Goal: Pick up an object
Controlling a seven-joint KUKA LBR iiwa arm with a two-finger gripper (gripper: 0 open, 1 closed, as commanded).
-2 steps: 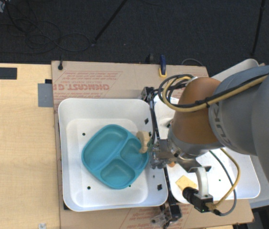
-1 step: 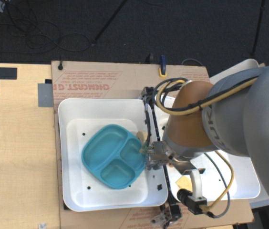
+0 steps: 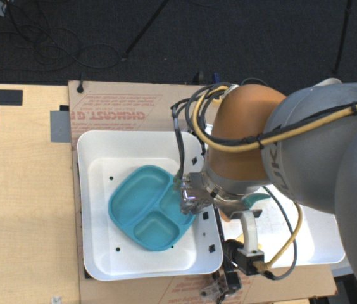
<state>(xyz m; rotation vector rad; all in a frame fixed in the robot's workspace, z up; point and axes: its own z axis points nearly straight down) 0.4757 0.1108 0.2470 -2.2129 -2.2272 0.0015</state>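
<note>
1. The arm (image 3: pixel 305 151) is the biggest thing here. It is grey with an orange band and it reaches in from the right. It hangs over the place where the two bins meet.

2. The bench (image 3: pixel 20 189) is light wood. A sheet of brown cardboard (image 3: pixel 121 106) lies on it under the bins.

3. The left bin (image 3: pixel 96 233) is white and shallow. The right bin (image 3: pixel 321 246) is mostly hidden under the arm.

4. The plate (image 3: pixel 144 208) is teal and lies flat in the left bin, a bit right of the middle. It has three little sections in it. It looks like hard plastic, so I think it is light and stiff. It may be smooth and slippery. It should not break easily. The raised edge looks like the best place to grab, because the flat parts give nothing to pinch.

5. The gripper (image 3: pixel 188 198) is small and made of metal. It sits right at the plate's right edge, and it looks very close or touching. I cannot tell if it is pinching the edge or how the fingers stand, because the wrist and cables hide them.

6. Yellow and black cables (image 3: pixel 194 116) loop around the wrist.
</note>
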